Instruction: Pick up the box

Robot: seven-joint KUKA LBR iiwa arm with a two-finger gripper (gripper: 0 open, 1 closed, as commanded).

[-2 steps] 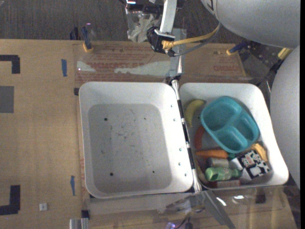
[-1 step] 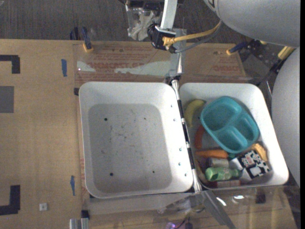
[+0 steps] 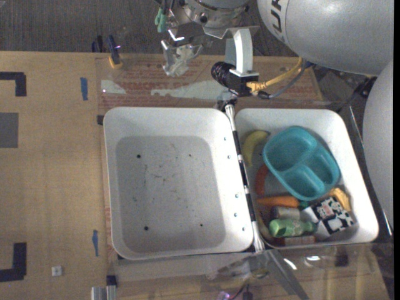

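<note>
The box (image 3: 332, 216) is small, with a black-and-white cow pattern, and lies in the front right corner of the right bin (image 3: 356, 144). A teal two-compartment tray (image 3: 301, 162) leans just behind it. My gripper (image 3: 177, 56) hangs far from the box, over the bench behind the back rim of the left bin (image 3: 115, 167). It is pale and see-through, and nothing shows in its grasp. The grey arm fills the top right of the view.
Around the box the right bin holds a yellow banana-like piece (image 3: 252, 146), an orange carrot (image 3: 279, 200), a green bottle (image 3: 289, 228) and a yellow item (image 3: 341, 198). A black cable fitting (image 3: 224, 74) sits behind the bins' shared wall.
</note>
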